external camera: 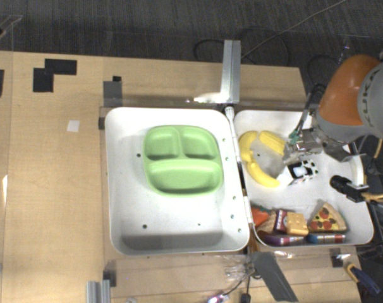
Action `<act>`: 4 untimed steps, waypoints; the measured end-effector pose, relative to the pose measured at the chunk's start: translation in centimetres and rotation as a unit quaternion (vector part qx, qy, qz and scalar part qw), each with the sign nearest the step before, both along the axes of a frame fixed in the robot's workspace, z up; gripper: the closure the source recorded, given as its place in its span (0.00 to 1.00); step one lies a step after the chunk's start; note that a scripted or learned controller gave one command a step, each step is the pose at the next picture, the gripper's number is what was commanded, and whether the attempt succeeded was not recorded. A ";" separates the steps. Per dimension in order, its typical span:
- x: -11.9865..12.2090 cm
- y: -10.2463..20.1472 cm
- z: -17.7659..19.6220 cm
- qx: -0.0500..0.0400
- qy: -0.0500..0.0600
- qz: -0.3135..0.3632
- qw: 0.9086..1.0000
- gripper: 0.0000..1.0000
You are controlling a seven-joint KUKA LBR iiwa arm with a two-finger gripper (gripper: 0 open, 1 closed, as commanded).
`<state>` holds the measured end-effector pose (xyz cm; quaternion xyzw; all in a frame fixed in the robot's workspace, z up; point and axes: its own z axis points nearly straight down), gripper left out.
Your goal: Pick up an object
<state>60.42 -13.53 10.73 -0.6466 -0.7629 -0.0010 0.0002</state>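
Note:
My gripper [300, 161] hangs low in the right bin [362, 229], near its middle, coming in from the right. Just left of it lies a curved yellow banana-like toy [256, 163], close to the gripper but not visibly held. A small black-and-white thing [303, 170] sits right at the gripper's tip; whether it is gripped is unclear. Along the bin's front edge lie a pizza-slice toy [325, 218], a tan cracker-like block [296, 223], a dark packet [280, 222] and a red piece [260, 217].
The left bin [125, 188] holds a green divided plate [181, 158] at its centre. A metal post [231, 71] stands behind the seam between the bins. The wooden bench [46, 188] stretches to the left.

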 end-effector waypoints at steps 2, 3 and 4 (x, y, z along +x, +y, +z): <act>1.7 0.1 -1.7 -0.001 0.000 0.054 0.999 1.00; 1.7 0.1 -1.7 -0.001 0.000 0.053 0.999 0.00; 4.3 3.2 -1.9 -0.002 -0.005 0.101 0.995 0.00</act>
